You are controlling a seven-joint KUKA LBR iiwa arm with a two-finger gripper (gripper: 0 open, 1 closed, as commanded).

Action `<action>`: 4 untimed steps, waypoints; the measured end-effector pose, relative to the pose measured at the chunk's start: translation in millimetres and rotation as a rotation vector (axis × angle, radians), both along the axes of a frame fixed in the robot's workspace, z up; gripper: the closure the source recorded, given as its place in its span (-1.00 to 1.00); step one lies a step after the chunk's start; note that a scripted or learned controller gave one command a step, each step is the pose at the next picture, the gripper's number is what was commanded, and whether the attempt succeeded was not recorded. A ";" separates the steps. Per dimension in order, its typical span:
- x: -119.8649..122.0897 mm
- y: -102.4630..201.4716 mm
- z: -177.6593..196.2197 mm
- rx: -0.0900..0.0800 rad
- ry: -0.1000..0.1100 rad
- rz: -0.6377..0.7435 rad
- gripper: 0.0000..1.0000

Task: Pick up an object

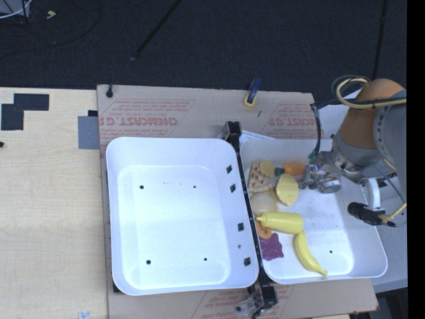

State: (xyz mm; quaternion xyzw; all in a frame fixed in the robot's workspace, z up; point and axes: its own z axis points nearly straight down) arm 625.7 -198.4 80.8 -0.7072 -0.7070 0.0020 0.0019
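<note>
The cardboard sheet (166,115) under the bins carries red printed lettering, seen upside down. It appears once left of the blue clamp (252,93) and once right of it. The words are too blurred to read.

- You see two white bins (174,212) of smooth plastic with a soft sheen.
- Under them lies a matt brown cardboard sheet (199,111) with red print.
- The bench (46,198) looks like pale wood, smooth and matt.
- The banana (307,252) and the other toy foods look like glossy plastic.
- The purple piece (270,247) looks duller than the rest.
- The gripper (320,178) shows bare, shiny metal.
- The arm (372,128) has a smooth grey and orange shell.
</note>
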 end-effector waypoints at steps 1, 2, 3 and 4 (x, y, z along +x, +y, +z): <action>2.4 3.6 6.7 0.010 0.000 0.002 -1.00; 18.6 90.9 7.3 -0.004 -0.003 0.007 -1.00; 17.8 89.0 6.7 0.000 -0.003 0.002 -1.00; 21.7 175.2 169.6 0.003 -0.022 0.011 -1.00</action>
